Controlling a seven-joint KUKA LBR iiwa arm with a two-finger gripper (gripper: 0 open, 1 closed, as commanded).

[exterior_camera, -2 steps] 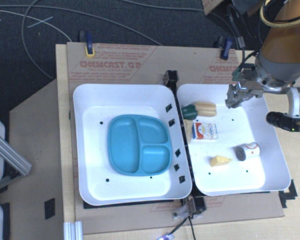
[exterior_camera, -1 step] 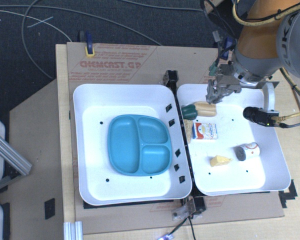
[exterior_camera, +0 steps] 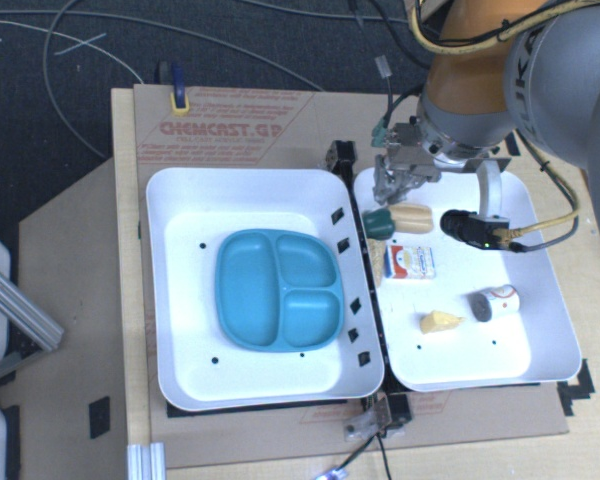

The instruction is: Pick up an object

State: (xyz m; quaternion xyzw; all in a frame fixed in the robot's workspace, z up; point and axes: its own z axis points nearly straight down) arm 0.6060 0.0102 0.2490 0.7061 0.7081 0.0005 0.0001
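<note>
Our hand (exterior_camera: pixel 390 190) hangs over the green thing (exterior_camera: pixel 378 223); we cannot tell its grip. It might slip sideways.

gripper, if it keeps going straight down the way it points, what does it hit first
Probably the dark green object at the right bin's left edge; the gripper hangs just above it. The beige block lies alongside. Depth is unclear.

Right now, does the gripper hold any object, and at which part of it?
It cannot be told. The gripper hangs at the back of the right bin, just above the green-capped object, but no thing is seen between its fingers.
</note>
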